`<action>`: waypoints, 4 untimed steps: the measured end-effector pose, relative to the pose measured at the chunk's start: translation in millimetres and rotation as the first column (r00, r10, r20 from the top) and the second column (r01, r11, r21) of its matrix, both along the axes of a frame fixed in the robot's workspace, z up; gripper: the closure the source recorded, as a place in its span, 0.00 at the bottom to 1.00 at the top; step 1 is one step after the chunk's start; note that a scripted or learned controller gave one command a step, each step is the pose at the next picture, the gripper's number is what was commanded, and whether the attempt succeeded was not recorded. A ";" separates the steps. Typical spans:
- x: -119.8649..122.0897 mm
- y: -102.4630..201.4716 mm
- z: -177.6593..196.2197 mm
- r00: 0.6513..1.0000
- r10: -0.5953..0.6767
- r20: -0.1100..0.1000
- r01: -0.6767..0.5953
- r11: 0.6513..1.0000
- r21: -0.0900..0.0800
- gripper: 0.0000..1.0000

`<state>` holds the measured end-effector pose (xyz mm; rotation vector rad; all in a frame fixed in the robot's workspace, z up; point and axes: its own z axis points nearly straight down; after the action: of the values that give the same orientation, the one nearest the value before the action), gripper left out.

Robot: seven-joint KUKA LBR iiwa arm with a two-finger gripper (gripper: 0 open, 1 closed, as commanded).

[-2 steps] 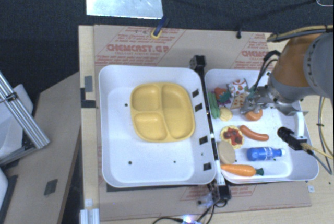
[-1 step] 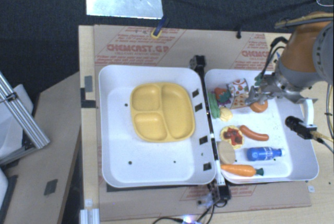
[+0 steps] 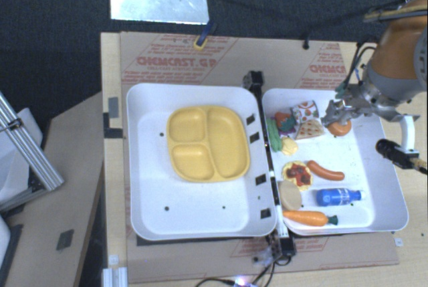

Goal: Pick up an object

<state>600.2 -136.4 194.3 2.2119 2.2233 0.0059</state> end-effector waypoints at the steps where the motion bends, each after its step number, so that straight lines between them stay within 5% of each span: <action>1: 1.2 0.0 32.2 1.000 0.000 -0.002 0.000 1.000 0.000 1.00; 4: 30.9 185.2 38.0 1.000 0.005 -0.002 -0.005 1.000 0.003 1.00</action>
<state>631.1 48.8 232.4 2.2096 2.2313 0.0070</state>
